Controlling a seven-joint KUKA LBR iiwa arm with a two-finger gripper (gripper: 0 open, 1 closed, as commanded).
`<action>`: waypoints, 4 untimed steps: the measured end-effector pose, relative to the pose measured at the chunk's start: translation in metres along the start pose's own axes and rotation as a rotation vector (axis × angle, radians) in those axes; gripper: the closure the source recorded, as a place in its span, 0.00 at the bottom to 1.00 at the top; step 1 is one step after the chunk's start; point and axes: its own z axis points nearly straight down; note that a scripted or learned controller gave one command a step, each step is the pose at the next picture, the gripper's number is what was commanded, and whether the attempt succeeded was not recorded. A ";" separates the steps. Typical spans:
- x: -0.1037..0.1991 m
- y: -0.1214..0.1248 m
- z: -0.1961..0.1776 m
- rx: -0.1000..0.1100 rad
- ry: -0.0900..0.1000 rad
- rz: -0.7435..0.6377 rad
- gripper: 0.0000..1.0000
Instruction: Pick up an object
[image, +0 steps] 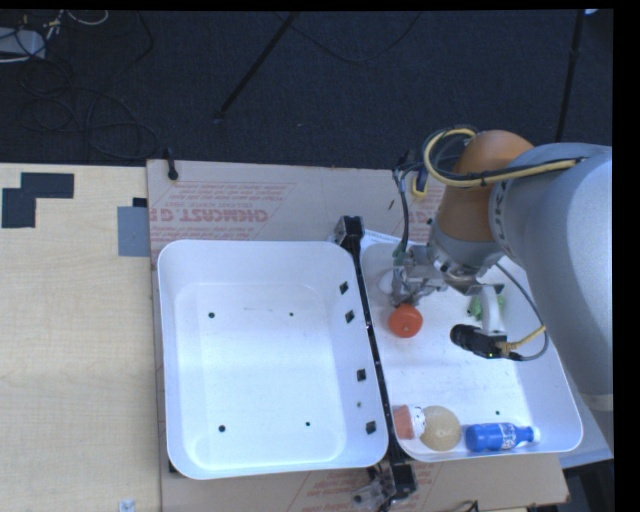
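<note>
**End effector low over ball, far-left part of right bin**

The end effector stands in the right bin, near the far edge and close to the left wall. Whether it is spread or pressed together cannot be told from this angle. The ball, orange, lies on the bin floor just on its near side, a little apart from the left wall; contact between the two cannot be confirmed.

Along the near edge lie a cream lump, by the near-left corner, and a blue bottle on its side, toward the near-right corner. Open white floor separates the ball from both.

The arm overhangs the far-right corner. The left bin abuts the right bin along their shared edge. Both sit on cardboard on the counter.
</note>
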 end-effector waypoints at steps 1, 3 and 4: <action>0.009 -0.017 -0.096 -0.018 0.000 0.003 1.00; -0.033 -0.041 0.015 -0.007 0.000 0.010 0.00; -0.032 -0.040 0.000 -0.008 0.001 0.008 1.00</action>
